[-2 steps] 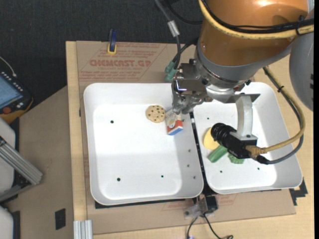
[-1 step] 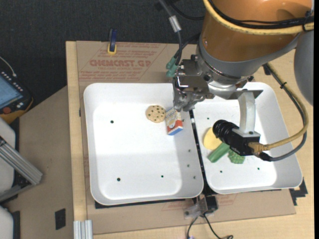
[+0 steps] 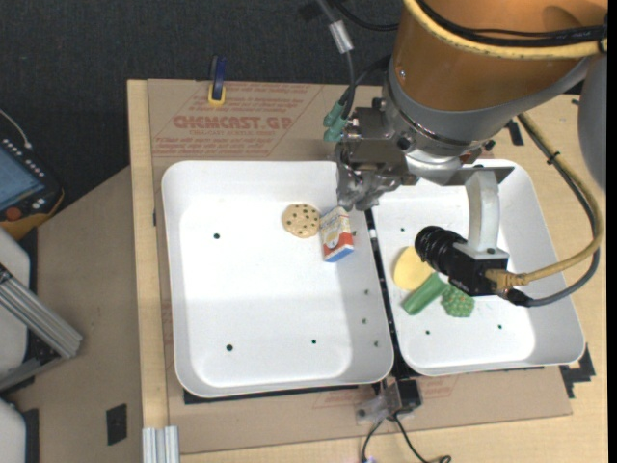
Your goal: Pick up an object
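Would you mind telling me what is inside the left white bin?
The left bin holds a cookie and a small carton. The hand hangs over the carton's top, covering the bin's corner behind it.

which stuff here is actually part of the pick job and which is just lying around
In the job:
- two-finger gripper
- small red, white and blue carton beneath it
- round chocolate-chip cookie
- yellow rounded piece
- green toy pieces

Lying about:
- blue clip
- brown cardboard sheet

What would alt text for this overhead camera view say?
A grey and orange robot arm's gripper hangs over a small carton in the left white bin, beside a cookie. The right bin holds green and yellow toy food.
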Controlling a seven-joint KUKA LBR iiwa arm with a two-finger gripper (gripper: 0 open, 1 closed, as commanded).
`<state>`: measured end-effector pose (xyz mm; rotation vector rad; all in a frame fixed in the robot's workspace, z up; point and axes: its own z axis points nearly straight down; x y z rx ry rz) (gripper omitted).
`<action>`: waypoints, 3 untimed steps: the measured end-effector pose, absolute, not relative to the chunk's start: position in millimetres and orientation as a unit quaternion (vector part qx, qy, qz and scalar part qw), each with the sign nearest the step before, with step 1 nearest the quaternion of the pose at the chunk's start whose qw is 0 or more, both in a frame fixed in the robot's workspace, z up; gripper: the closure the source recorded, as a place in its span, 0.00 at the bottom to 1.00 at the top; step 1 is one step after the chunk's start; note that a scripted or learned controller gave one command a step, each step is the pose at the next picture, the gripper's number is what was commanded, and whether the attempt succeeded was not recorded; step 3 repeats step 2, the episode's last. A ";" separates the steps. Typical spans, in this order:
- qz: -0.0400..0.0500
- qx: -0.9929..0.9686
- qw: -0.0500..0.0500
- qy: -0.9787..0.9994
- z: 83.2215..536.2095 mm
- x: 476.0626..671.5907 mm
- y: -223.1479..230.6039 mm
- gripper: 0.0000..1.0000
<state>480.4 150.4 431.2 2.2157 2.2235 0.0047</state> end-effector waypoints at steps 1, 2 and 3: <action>0.002 0.705 0.002 0.709 441.5 480.8 151.1 1.00; 0.003 0.705 0.003 0.709 451.7 481.2 151.8 1.00; 0.003 0.705 0.003 0.709 451.7 481.2 151.8 1.00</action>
